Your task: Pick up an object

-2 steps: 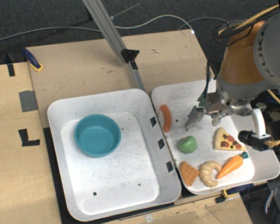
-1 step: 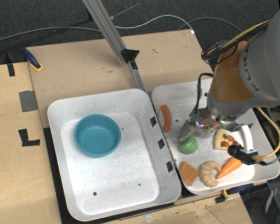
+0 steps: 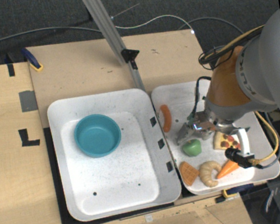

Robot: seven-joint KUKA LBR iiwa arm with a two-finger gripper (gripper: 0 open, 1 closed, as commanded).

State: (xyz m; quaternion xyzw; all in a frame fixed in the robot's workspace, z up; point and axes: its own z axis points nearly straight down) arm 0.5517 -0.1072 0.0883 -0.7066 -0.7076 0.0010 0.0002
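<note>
Green round plastic toy fruit (image 3: 192, 148) under my jaws (image 3: 185, 134) looks light, stiff, slippery; I'd pinch across its middle. Can't tell their state.

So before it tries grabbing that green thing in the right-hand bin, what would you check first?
1. Gripper above the green toy: ok, just above and left of it.
2. Nothing between the fingers: cannot tell.
3. Room around the green toy: ok; the waffle and croissant lie apart from it.
4. Sausage out of the way: ok, near the bin's left wall.
5. Cable free of the toys: not ok, it runs beside the carrot.
</note>
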